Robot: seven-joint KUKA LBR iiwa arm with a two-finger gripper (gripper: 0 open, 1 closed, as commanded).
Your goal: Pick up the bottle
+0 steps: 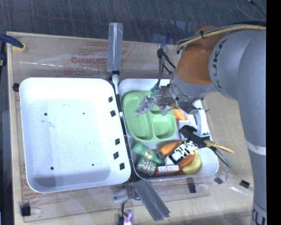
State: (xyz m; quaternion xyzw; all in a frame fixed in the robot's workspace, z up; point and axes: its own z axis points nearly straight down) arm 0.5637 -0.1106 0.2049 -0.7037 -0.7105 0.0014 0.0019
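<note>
From the overhead camera I see the arm (225,64) reaching in from the right, its orange band above the wrist, with the gripper (150,105) hanging over the right bin (209,171). The jaws sit above the upper part of a green divided tray (150,123) that fills most of that bin's left half. I cannot tell whether the jaws are spread or pressed together; the metal parts blur into one another, and I see nothing between them.

The bottle (146,157), green and lying on its side, rests in the lower left corner of the right bin, just below the tray and apart from the gripper. Beside it to the right lie an orange carrot-shaped piece (168,148), a black-and-white item (183,152) and a yellow banana-like piece (193,165), crowded together. The left bin (68,135) sits alongside on the bench (56,55).
</note>
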